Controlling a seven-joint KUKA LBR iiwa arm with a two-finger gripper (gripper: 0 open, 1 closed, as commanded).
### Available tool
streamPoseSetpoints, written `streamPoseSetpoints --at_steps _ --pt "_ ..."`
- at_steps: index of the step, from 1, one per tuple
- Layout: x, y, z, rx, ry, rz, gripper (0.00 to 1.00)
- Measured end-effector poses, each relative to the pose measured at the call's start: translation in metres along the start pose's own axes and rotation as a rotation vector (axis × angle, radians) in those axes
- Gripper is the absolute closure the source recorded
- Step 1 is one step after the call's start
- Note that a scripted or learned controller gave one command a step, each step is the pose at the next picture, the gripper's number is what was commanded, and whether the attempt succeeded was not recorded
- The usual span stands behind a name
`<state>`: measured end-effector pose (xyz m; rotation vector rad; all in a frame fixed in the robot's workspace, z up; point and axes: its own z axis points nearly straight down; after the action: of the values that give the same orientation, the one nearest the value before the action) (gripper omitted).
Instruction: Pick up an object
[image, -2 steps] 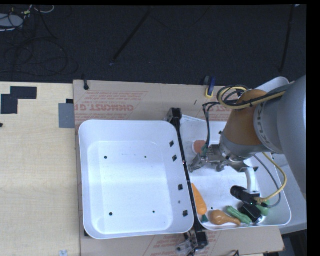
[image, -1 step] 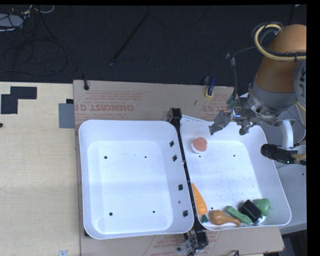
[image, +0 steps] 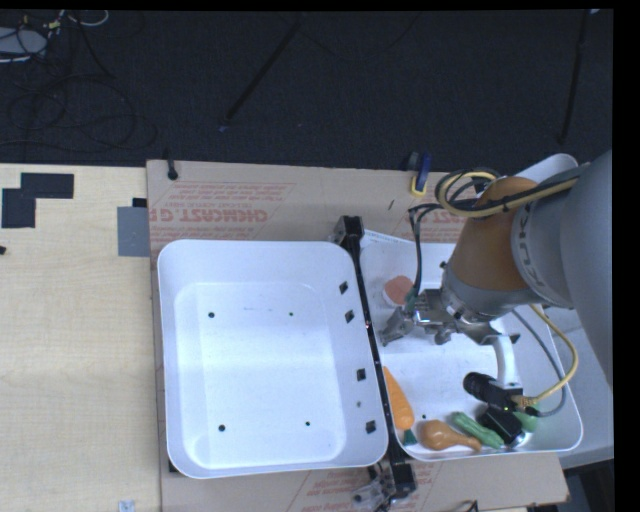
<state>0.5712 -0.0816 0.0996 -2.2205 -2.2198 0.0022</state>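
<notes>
Looming closest, the arm (image: 560, 250) leans in from the right, grey with its orange band. Low in the right bin (image: 440, 372), the gripper (image: 400, 328) hangs just beside a peach lump (image: 398, 290) near the bin's far-left corner. I'd guess the lump is a light, smooth plastic toy (likely slippery), best pinched across its middle. A carrot (image: 399, 398) lies apart, along the divider. The wrist is bent down and pointed left. Whether the gripper is apart or together, I cannot tell.
</notes>
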Motion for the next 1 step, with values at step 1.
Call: streamPoseSetpoints --at_steps 1 --pt "-0.0592 -0.0975 0.0117 0.0 -0.002 0.004 0.0"
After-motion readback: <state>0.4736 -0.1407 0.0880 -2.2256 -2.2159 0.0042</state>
